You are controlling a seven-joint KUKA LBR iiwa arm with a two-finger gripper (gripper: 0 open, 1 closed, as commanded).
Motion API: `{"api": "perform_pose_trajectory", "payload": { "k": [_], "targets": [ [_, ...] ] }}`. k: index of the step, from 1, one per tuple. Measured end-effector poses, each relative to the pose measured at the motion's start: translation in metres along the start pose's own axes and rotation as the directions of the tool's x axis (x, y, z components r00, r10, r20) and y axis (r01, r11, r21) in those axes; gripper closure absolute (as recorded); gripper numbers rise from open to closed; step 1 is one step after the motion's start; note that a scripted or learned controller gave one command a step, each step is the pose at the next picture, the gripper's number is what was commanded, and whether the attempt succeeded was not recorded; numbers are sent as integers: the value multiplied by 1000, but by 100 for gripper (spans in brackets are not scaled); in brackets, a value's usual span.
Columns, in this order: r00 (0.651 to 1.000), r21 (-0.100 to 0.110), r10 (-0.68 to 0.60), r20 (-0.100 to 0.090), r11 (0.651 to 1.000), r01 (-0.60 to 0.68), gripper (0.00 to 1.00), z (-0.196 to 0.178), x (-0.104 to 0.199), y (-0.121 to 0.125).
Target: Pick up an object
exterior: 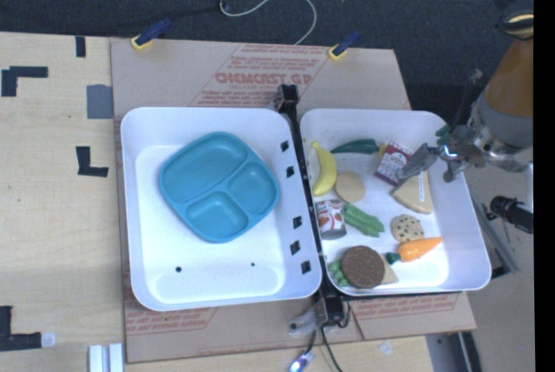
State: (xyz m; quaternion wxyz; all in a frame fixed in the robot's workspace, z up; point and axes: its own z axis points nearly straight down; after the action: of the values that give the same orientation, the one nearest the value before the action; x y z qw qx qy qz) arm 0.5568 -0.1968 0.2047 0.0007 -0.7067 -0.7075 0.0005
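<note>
Camera view looks down at a slant on two shallow white bins set side by side on a cardboard sheet. The left bin (pixel 139 214) holds a blue divided plate (pixel 218 186) lying flat, tilted a little, near its middle. The right bin (pixel 464 262) holds the toy food.

The gripper (pixel 427 166) reaches in from the right, over the upper right part of the right bin. Its grey fingers (pixel 416 164) slant down to the left; whether they are open or shut cannot be told from here, and nothing is seen between them.

Just left of the fingertips lies a small red-and-white carton (pixel 392 162), touching or nearly touching them. Directly below the gripper lies a pale yellow cheese wedge (pixel 416 193), partly under the fingers. A round cookie (pixel 405 228) lies just beneath the cheese, and an orange carrot (pixel 420 248) lies beside it toward the bin's lower right.

Further left, well apart from the gripper, a yellow banana (pixel 324 169) curves along the bin's left wall, with a dark green pepper (pixel 354 146) above it and a pale round biscuit (pixel 350 186) touching its lower end. A small can (pixel 331 218) lies below, a green pea pod (pixel 363 219) beside it, and a burger (pixel 363 267) with a dark brown patty near the front wall.
</note>
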Motion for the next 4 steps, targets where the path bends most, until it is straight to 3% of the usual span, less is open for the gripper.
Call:
{"api": "perform_pose_trajectory", "payload": {
  "k": [1,2,3,4],
  "targets": [
    [1000,0,-2,0,1000,2,100,-10,1,0],
    [1000,-12,-9,0,1000,9,100,-111,77,16],
    [1000,5,-5,-1,1000,5,100,-35,135,24],
    [1000,-12,-8,-2,1000,8,100,-157,203,-6]
  ]
}}
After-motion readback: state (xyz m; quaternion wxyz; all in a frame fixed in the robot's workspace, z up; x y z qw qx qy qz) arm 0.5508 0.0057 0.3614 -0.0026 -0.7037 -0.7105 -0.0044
